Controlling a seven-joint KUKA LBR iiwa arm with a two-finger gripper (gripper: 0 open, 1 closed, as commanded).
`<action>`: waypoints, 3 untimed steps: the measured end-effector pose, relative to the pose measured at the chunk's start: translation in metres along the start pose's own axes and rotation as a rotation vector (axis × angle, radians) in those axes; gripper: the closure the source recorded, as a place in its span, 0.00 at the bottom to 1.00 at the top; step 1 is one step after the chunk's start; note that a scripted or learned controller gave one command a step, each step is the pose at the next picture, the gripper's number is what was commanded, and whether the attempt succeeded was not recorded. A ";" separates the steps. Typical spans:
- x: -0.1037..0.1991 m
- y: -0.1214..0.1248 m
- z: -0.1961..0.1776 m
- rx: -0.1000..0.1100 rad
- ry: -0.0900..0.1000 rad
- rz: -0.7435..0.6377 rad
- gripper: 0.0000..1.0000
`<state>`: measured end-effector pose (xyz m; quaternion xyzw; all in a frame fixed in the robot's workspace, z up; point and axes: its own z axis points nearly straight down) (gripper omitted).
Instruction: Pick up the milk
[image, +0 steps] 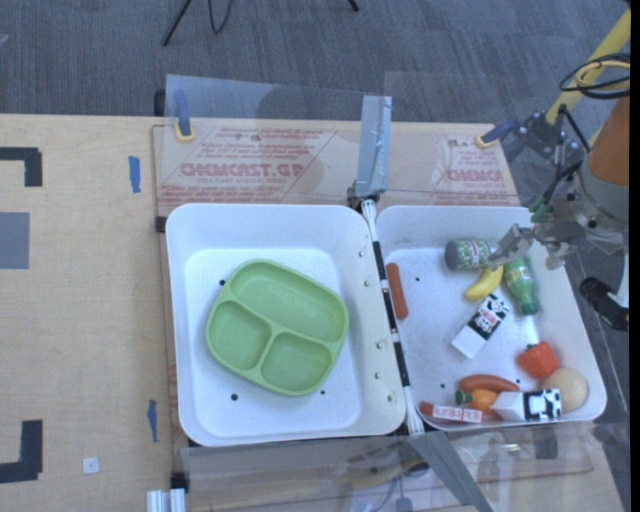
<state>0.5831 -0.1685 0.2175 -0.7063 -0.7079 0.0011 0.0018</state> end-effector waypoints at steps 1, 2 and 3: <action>0.016 -0.009 0.132 -0.009 -0.002 -0.042 0.00; 0.015 -0.008 0.123 -0.012 -0.003 -0.040 1.00; 0.015 -0.008 0.123 -0.012 -0.003 -0.041 0.00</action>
